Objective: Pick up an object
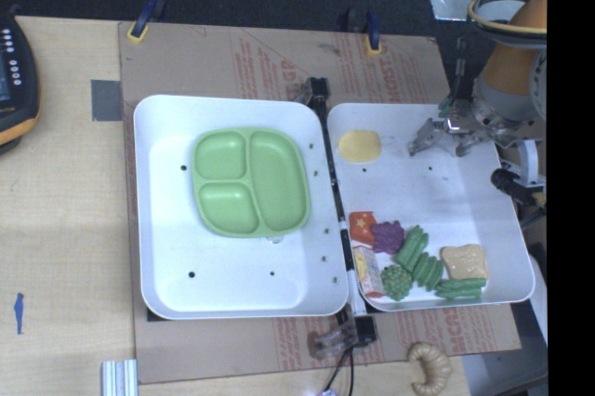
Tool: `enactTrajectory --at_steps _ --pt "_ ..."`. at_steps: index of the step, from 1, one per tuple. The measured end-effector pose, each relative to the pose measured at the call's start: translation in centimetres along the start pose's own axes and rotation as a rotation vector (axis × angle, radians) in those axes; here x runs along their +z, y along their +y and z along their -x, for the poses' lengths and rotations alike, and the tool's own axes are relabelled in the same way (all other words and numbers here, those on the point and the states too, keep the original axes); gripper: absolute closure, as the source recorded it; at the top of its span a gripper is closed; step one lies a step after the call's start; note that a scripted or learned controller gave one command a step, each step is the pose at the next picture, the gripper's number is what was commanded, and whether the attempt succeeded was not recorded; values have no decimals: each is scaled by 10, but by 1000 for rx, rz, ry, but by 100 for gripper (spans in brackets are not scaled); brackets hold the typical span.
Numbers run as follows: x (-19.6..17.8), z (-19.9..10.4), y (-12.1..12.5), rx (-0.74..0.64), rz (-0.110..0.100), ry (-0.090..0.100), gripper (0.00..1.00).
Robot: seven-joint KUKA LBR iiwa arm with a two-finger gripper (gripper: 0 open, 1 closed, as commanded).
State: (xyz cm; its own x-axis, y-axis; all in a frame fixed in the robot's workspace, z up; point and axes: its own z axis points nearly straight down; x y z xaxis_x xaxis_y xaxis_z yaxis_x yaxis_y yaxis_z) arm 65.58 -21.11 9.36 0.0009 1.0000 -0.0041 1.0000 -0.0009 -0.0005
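**Mia:** Brown board covers the bench point(65, 199); two white bins sit on it side by side. What is in the left bin point(158, 283)?

**Ben:** Just a green plate point(251, 181) with three parts; it lies flat near the middle of that bin, a bit toward the far side.

**Mia:** And the right bin point(446, 208)?

**Ben:** Toy food! A round yellow piece point(359, 145) lies alone at the far left corner; all the rest is bunched along the near edge. From left to right I see a red piece point(361, 227), a purple bunch of grapes point(388, 236), some green veggies point(418, 262) and a tan slice of bread point(464, 260); a green bean pod point(459, 289) lies just under the bread, touching it.

**Mia:** Where is the gripper point(450, 136)?

**Ben:** At the far right of the right bin, low over the white floor; its silver fingers point(425, 139) are spread wide apart, and nothing is between them. The grey and orange arm point(511, 59) rises behind it on the right.

**Mia:** Is it close to any food?

**Ben:** The yellow piece is the nearest, off to its left, but they do not touch; the pile at the near edge is well apart from it.

**Mia:** Anything outside the bins?

**Ben:** A curly tan thing point(431, 366) lies on the board near the front; a black and orange box point(17, 78) sits at the far left edge.
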Motion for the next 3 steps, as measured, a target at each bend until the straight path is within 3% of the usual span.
enactTrajectory --at_steps 1,2,3 --pt "-79 -77 -128 -5 -4 7 0" --pt "-146 -17 -53 -5 11 -3 0" --pt "-35 -69 -102 -7 -17 10 0"
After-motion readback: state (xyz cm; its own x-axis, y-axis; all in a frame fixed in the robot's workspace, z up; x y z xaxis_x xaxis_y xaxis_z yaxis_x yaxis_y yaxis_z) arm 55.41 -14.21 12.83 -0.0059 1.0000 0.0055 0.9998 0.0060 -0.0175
